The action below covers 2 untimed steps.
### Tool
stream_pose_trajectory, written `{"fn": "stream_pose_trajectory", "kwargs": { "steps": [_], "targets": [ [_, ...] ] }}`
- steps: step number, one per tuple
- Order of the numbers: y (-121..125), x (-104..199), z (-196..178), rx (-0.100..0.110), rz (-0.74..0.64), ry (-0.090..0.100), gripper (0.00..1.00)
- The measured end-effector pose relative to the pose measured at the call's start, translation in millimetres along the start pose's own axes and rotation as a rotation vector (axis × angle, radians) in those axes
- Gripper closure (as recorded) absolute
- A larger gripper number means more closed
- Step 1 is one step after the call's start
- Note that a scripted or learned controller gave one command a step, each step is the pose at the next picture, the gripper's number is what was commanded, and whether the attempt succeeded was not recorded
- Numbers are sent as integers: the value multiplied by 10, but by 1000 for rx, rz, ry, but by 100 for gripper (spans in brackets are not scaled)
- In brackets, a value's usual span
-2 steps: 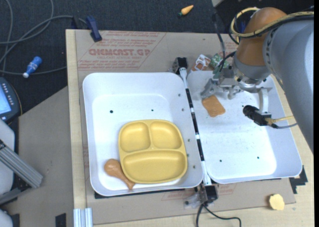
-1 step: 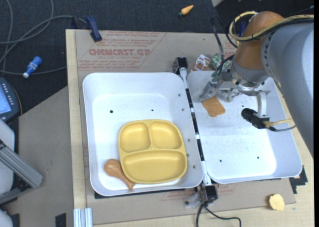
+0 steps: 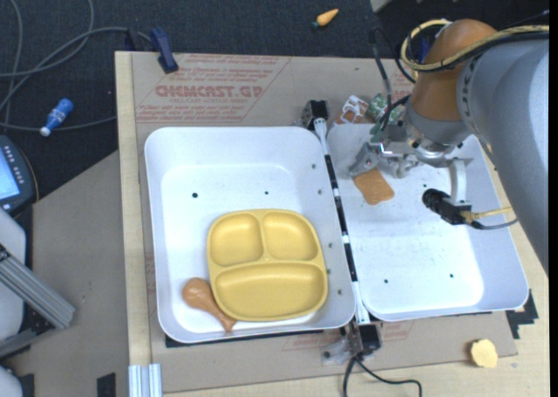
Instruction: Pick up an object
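A flat tan piece like a slice of toast [image 3: 374,187] lies in the back left part of the right bin [image 3: 418,282]. My gripper [image 3: 381,160] hangs directly over its far edge, very close to it or touching; the grey arm with its orange band [image 3: 446,68] comes in from the right. A yellow divided plate [image 3: 266,263] sits in the left bin [image 3: 174,177], with an orange drumstick-shaped toy [image 3: 204,296] tucked against its front left corner.
The wall between the bins [image 3: 340,221] runs just left of the tan piece. A black part with a yellow cable [image 3: 446,206] hangs over the right bin. Small packets [image 3: 359,109] lie behind that bin. A yellow lump [image 3: 482,352] rests on the bench, front right.
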<state>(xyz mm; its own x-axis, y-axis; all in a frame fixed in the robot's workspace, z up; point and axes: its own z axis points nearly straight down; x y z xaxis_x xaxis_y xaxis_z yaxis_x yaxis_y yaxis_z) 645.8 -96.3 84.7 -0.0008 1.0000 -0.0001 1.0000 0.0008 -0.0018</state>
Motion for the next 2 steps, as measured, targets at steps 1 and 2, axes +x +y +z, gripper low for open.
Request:
{"fn": "stream_pose_trajectory", "kwargs": {
  "steps": [1, 2],
  "targets": [
    [10, 2, -111, -4, -1, -1, 100],
    [-227, 34, -219, 1, 2, 1, 100]
  ]
}}
